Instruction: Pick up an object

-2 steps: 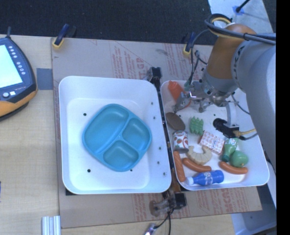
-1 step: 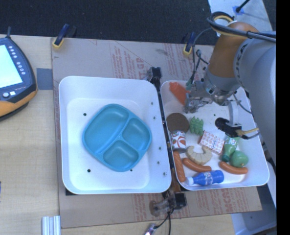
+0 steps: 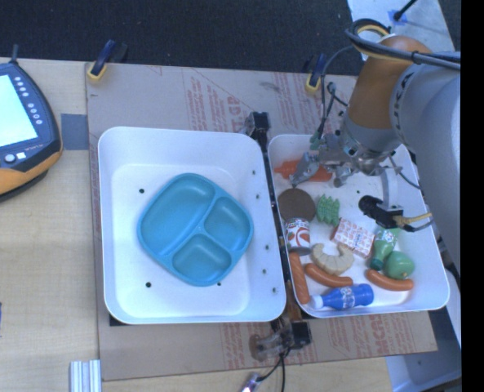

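We see the arm (image 3: 384, 88) reaching in from the upper right, with the claw (image 3: 325, 168) low over the top end of the right bin (image 3: 372, 311). From this angle we can't tell how far the claw is open, and we see nothing clearly held in it.

Pick candidates, all in the right bin:
- An orange piece (image 3: 286, 168) lies just left of the claw, by the bin's upper left corner.
- Below that is a brown disc (image 3: 295, 203), with a green spiky piece (image 3: 329, 209) just to its right.
- A red-and-white can (image 3: 297, 235) sits under the disc, with a red-patterned box (image 3: 354, 236) to the can's right.
- A tan piece (image 3: 333, 257) sits just below the box.
- An orange sausage (image 3: 298, 278) lies along the left wall, a second sausage (image 3: 329, 278) under the tan piece, and a third sausage (image 3: 391, 282) at lower right.
- A blue bottle (image 3: 345, 298) lies on its side near the bottom wall.
- A green round piece (image 3: 399, 265) is at the right, with a green item (image 3: 381, 247) against its upper left. We can't make out what that item is.

The left bin (image 3: 119, 219) has one blue divided plate (image 3: 196, 229), lying flat and roughly centred, well apart from the claw.

Both bins sit on a cardboard sheet (image 3: 217, 96) on the wooden surface (image 3: 37, 260). A pendant with a screen (image 3: 9, 133) rests at the left edge of the frame, in the upper half.
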